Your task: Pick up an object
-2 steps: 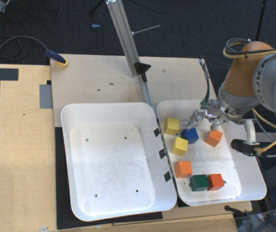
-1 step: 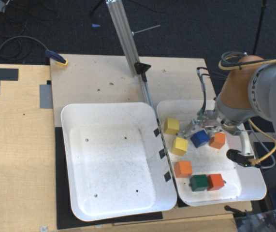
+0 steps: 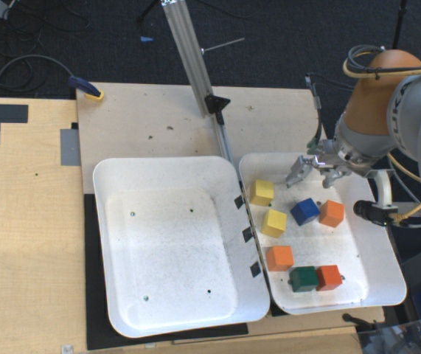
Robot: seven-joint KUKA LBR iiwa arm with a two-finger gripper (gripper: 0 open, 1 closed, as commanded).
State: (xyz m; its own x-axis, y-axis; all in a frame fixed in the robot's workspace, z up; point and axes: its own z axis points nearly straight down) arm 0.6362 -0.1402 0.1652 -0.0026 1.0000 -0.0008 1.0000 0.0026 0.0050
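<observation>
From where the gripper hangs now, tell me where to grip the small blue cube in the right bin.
Take the small blue cube from above, probably across its two free side faces. It sits flat, rotated, apart from the orange cube beside it.

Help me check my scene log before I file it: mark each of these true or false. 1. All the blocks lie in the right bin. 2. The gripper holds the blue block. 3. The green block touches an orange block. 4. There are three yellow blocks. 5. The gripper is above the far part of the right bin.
1. True: every block lies in the right bin.
2. False: the gripper has nothing between its fingers; the blue block lies apart from it on the bin floor.
3. True: the green block sits against an orange block.
4. False: there are two yellow blocks.
5. True: it hangs over the bin's far part.
</observation>
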